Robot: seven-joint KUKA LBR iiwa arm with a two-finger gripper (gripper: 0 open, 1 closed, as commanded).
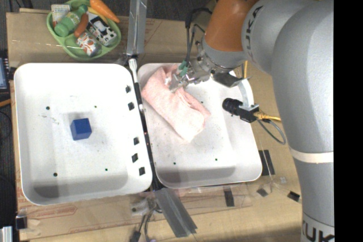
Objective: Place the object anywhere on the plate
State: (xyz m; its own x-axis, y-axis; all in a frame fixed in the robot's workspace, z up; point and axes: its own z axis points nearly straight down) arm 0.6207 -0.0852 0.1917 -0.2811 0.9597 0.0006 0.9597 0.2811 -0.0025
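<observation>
The robot's hand [180, 77] is hovering at the upper end of a pink cloth [173, 101] lying in the right bin [244, 167]; its finger state cannot be told. A blue cube [81, 128] is sitting in the left bin [34, 178]. Judging by this, grasping is underway; lifting securely comes next.

overhead slanted view, both bins [34, 122]

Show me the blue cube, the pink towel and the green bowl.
blue cube [81, 128], camera view, top face.
pink towel [173, 105], camera view, middle fold.
green bowl [63, 45], camera view, front rim.
</observation>
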